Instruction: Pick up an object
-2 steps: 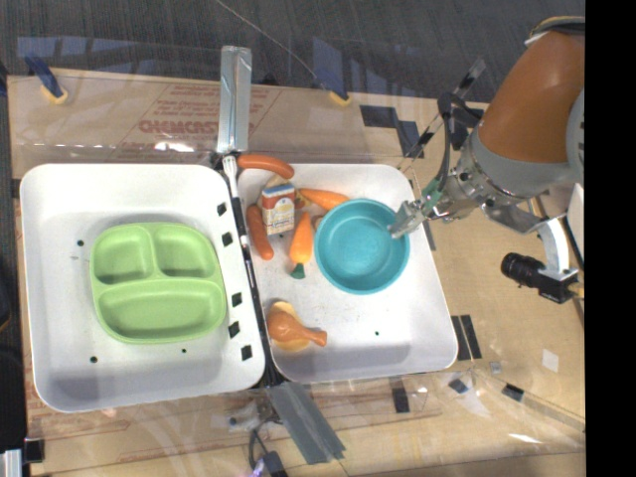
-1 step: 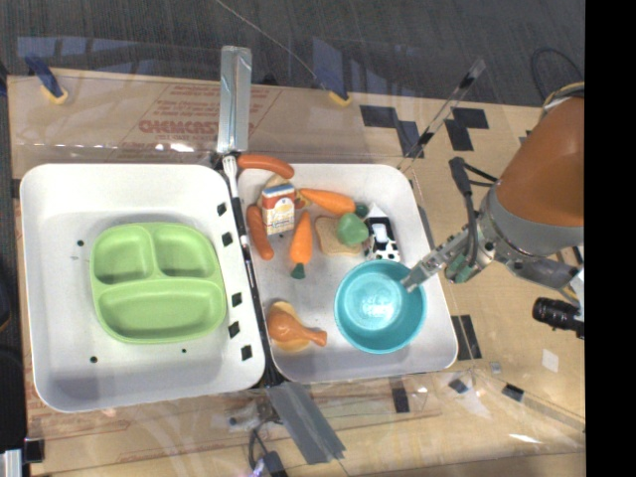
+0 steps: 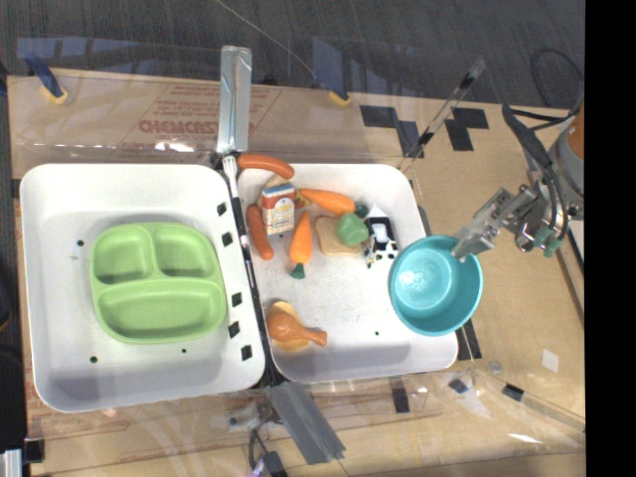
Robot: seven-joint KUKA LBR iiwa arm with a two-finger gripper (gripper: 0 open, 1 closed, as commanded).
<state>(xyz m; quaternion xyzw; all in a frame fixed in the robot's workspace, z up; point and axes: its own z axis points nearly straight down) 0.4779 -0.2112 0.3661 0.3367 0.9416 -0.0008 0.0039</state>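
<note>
A teal bowl (image 3: 434,284) hangs over the right edge of the right bin (image 3: 338,351). My gripper (image 3: 467,244) reaches in from the right and is shut on the bowl's upper right rim. Inside the bin lie two carrots (image 3: 301,243), two sausages (image 3: 259,232), a small carton (image 3: 278,208), a bread slice (image 3: 333,241) with a green piece (image 3: 351,229) on it, a black-and-white cow toy (image 3: 379,239) and a chicken drumstick (image 3: 291,328).
The left bin (image 3: 50,346) holds a green divided plate (image 3: 157,281). A metal post (image 3: 235,97) stands behind the wall between the bins. Brown cardboard with black tape marks surrounds the bins.
</note>
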